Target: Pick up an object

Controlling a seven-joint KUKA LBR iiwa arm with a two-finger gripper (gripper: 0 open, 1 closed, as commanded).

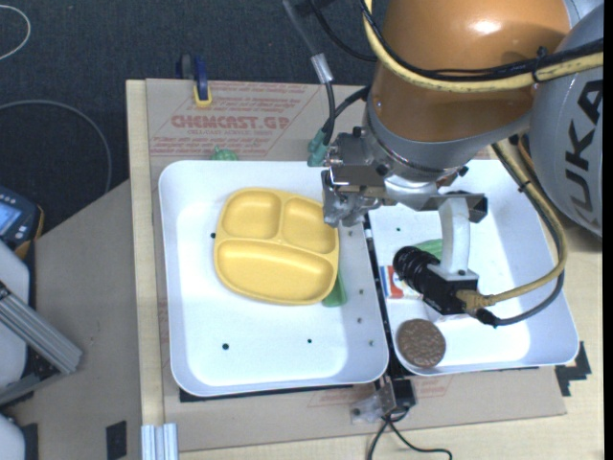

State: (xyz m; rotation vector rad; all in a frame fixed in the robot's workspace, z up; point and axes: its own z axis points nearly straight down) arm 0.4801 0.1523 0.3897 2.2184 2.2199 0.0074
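White bins, yellow divided plate left, brown disc right, claw state unclear.

Bright even overhead light, glare on orange band, soft shadows

Likely a robotics lab: cabled arm over white bins.
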